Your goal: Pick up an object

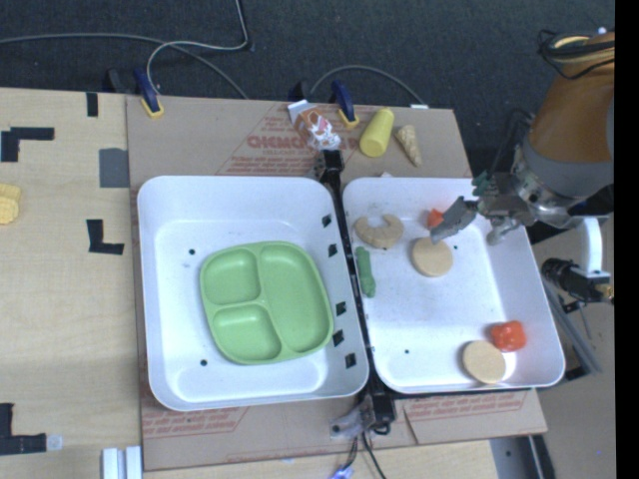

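Observation:
The right bin [519, 267] holds several small items. There is a beige ring-shaped piece [379, 232], a round tan cookie [432, 258], a small orange-red bit [435, 218] and a green pod [365, 271] by the left wall. A red tomato-like piece [508, 335] and a pale round disc [485, 361] lie in the near right corner. My gripper [467, 230] hangs over the bin's upper right part, open, with nothing between its fingers. One dark finger [451, 220] points down-left, just right of the orange-red bit and above the cookie.
The left bin [170, 228] carries a green divided plate [265, 300]. Behind the bins on the cardboard lie a yellow cylinder [376, 133], a tan cone [409, 145] and a small packet [318, 126]. Black clips line the shared wall between the bins.

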Controlling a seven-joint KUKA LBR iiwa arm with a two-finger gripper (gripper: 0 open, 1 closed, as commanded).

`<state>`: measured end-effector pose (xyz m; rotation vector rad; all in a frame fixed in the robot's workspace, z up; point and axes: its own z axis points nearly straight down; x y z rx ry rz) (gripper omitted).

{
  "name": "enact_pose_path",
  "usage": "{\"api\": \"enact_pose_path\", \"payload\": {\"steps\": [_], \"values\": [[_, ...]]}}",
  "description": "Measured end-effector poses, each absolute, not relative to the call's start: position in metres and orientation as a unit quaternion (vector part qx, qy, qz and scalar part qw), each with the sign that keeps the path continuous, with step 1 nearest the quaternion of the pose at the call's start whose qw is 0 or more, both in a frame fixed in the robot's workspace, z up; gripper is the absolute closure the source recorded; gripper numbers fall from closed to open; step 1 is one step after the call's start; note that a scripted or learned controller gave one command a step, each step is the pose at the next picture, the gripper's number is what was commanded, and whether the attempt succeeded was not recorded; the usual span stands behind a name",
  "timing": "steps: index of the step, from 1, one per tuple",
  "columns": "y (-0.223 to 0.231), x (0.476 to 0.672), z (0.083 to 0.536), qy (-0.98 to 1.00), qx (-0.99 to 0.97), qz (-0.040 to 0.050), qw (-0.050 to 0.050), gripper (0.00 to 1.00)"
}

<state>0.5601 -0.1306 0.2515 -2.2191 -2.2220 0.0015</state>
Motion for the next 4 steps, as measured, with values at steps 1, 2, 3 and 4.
{"api": "enact_pose_path", "payload": {"steps": [1, 2, 3, 4], "values": [[-0.153, 0.645, 0.158, -0.707, -0.707, 0.0015, 0.001, 0.00], [-0.205, 0.638, 0.087, -0.707, -0.707, 0.0000, -0.002, 0.00], [-0.188, 0.670, 0.086, -0.708, -0.706, -0.0010, -0.002, 0.00], [-0.188, 0.670, 0.097, -0.708, -0.706, -0.0004, -0.002, 1.00]]}}
